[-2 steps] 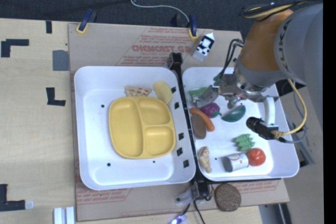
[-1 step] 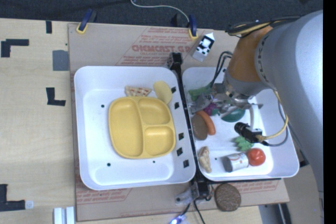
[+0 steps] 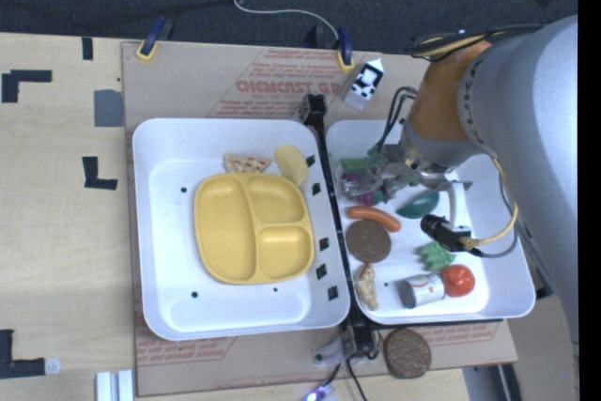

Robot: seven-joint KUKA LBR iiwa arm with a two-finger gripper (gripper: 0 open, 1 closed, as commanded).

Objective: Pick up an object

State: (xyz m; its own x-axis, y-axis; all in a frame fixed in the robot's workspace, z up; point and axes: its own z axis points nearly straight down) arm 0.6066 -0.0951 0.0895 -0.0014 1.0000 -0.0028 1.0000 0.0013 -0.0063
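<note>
The jaws [image 3: 390, 172] hang low over the right bin's [image 3: 507, 300] upper left part, among purple and green bits [image 3: 362, 183]; how wide they stand cannot be told. Nearby lie a sausage [image 3: 374, 218], a brown disc [image 3: 368, 241], a teal piece [image 3: 419, 202], a tomato [image 3: 457, 280] and a can [image 3: 422, 290]. The left bin [image 3: 155, 202] holds a yellow tray [image 3: 252, 226]. Cardboard [image 3: 188, 80] covers the desk [image 3: 56, 230].
</note>
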